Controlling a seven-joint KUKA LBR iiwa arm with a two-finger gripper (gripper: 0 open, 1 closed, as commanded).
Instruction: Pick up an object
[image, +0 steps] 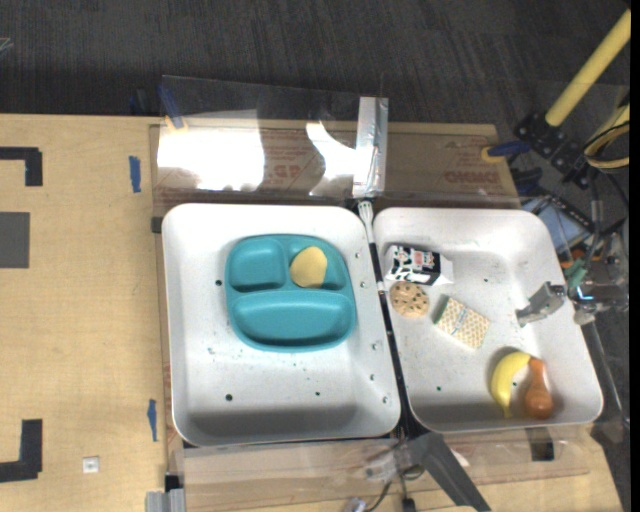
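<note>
Nearest to us in the right bin sit a yellow banana-shaped toy and, touching it on the right, an orange-brown piece, both close to the near right corner. Nothing is lifted yet; any of these could be the pick.

A step farther in, a tan patterned packet lies tilted mid-bin, with a round speckled cookie just beside it on the left and a black-and-white packet beyond that, close to the wall between the bins.

Over at the right wall of that bin, the pincer hangs at the end of the arm, low by the rim. It carries nothing that I can see, but whether it is spread wide or closed I cannot tell from here.

In the left bin, a teal divided tray sits in the middle with a yellow lemon-like piece in its far right compartment.

My read: this is the approach step, no grasp made. The next move calls for settling over one object, likely the banana-shaped toy or tan packet nearby, descending straight, and closing cleanly around it without nudging its neighbour.
</note>
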